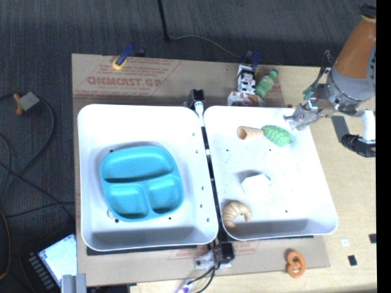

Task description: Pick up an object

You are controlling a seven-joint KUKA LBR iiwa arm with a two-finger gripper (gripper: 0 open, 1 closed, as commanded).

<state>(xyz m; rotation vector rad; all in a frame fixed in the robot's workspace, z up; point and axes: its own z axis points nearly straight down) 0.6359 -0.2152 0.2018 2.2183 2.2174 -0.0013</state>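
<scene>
Ice-cream cone toy (269, 133) | lies in right bin (317, 182), upper part, long axis left-right, green end toward hand (297, 118) | hand just up-right of green end, apart | finger state: cannot tell

The arm (357, 54) reaches in from the right edge of the camera view, near the top. Its orange band sits highest in the picture, with the grey wrist section just below it. From the wrist the body slants down and to the left, ending in the tool (299, 118), a small metallic cluster that is blurred and hard to read. Dark cabling and a black fitting hang off the wrist's lower right side.
</scene>
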